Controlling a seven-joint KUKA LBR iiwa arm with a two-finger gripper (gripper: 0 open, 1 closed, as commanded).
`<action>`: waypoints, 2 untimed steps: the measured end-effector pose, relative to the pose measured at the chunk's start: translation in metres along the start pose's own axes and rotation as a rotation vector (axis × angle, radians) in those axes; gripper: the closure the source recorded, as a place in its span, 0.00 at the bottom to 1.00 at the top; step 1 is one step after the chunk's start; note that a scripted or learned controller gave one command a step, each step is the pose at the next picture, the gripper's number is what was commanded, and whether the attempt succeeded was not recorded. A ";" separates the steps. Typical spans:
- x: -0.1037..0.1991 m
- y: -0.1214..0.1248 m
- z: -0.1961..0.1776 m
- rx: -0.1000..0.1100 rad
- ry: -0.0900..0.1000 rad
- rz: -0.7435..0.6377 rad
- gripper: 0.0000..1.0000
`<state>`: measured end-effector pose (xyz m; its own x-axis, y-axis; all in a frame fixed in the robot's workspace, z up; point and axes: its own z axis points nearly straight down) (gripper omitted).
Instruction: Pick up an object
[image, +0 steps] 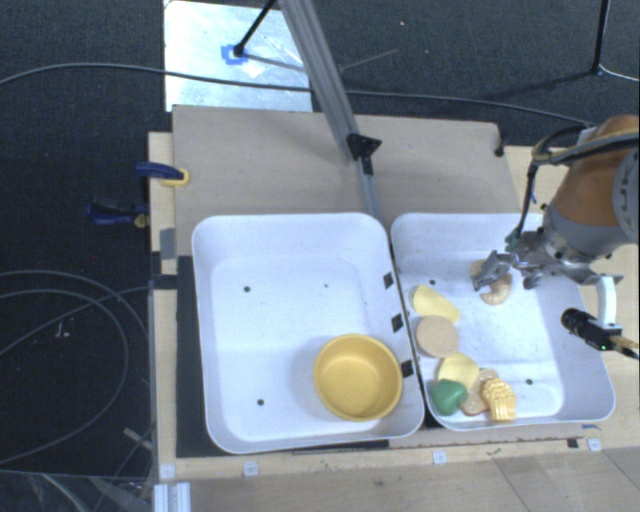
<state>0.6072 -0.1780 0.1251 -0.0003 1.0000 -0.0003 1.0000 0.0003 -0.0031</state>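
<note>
Camera view: gripper (493, 276) is seen over the right bin (570, 400), touching a tan piece (495, 291); finger state cannot be told. Yellow bowl (358, 375) left of it.

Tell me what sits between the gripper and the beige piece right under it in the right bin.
Nothing visible. The gripper hangs directly over the beige piece in the right bin; the other food items lie clustered toward the bin's lower left, apart from it.

The left bin (250, 300) lies mostly open — a yellow bowl (358, 376) blocks its near right corner. In the right bin (560, 340), food pieces (455, 365) crowd the left wall; the tool (495, 272) hangs above the far middle — open floor right.
</note>
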 end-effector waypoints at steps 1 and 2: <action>0.000 0.002 -0.015 -0.008 -0.002 -0.001 1.00; -0.002 0.006 -0.080 -0.012 -0.002 -0.004 1.00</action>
<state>0.6137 -0.1802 0.2052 -0.0047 1.0000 -0.0028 0.9999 0.0047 0.0089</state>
